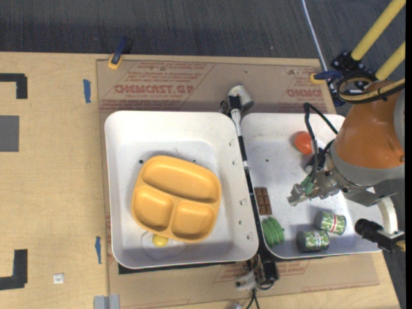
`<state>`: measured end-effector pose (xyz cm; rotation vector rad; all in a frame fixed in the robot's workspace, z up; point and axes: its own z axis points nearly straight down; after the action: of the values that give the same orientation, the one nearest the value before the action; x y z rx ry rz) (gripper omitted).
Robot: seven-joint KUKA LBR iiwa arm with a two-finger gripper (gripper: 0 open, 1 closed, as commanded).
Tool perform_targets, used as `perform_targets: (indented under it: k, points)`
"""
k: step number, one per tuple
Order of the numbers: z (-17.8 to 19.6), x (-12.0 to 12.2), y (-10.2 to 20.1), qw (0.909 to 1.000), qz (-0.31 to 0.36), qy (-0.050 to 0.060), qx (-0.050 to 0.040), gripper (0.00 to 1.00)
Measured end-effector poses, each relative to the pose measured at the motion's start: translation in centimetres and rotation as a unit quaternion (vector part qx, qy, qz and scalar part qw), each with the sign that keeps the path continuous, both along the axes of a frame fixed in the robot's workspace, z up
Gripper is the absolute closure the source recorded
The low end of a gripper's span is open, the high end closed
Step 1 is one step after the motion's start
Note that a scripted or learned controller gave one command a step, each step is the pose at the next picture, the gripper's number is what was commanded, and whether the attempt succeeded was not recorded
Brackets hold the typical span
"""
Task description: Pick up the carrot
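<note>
Small orange carrot [302, 141] is lying in the right shallow white bin [277, 147], near its far wall.
The grey two-finger gripper [304, 193] is hovering just nearer the camera than the carrot, apart from it, fingers narrowly parted and holding nothing; two green-striped cans [322, 231] are sitting beyond the gripper.

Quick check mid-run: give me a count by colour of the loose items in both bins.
Yellow: 2, the divided tray and a small piece at its lower edge, left bin.
Orange: 1, the carrot, right bin.
Brown: 1, the chocolate bar.
Green: 3, the leafy vegetable and two cans.
Total: 7
</note>
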<state>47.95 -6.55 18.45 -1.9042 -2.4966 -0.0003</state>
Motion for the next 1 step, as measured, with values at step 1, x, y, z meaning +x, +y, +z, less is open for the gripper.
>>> perform_targets:
  k: [1]
  points:
    - [6.56,0.06,2.30,0.9999,-0.012,-0.002,-0.0006,1.00]
